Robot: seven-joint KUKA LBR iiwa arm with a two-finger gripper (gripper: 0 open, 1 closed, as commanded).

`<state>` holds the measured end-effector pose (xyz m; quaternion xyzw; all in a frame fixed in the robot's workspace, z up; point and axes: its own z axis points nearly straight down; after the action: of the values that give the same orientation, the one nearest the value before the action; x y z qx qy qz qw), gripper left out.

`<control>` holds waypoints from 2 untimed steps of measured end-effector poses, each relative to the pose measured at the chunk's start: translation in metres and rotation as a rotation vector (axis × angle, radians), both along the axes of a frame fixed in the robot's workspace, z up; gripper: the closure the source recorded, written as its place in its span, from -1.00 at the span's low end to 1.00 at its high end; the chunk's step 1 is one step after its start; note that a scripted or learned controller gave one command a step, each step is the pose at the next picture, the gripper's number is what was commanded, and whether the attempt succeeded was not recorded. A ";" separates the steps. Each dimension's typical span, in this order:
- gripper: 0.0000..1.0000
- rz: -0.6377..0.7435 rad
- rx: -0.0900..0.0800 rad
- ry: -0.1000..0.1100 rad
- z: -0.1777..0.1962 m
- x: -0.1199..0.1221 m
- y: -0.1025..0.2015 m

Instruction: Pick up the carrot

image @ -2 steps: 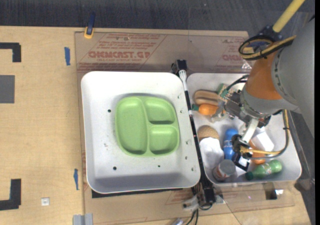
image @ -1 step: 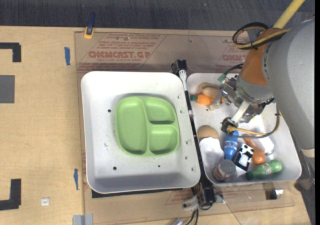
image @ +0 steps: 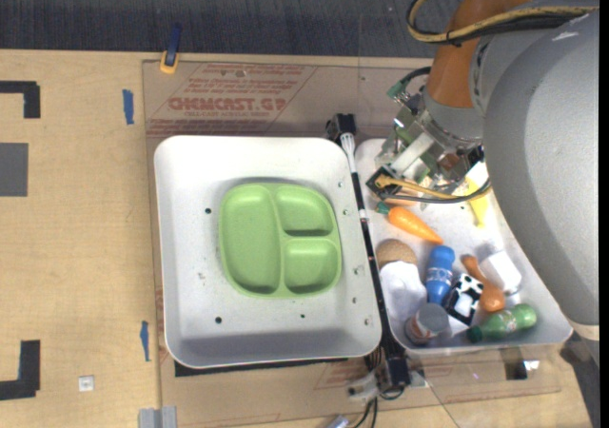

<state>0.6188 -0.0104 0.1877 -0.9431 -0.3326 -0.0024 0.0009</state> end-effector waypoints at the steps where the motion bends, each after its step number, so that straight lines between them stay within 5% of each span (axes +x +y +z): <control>1: -1.00 -0.065 -0.001 0.012 -0.004 -0.059 -0.002; 2: -1.00 0.077 -0.002 0.012 -0.004 -0.117 -0.042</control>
<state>0.5017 -0.0521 0.1838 -0.9295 -0.3687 0.0034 0.0020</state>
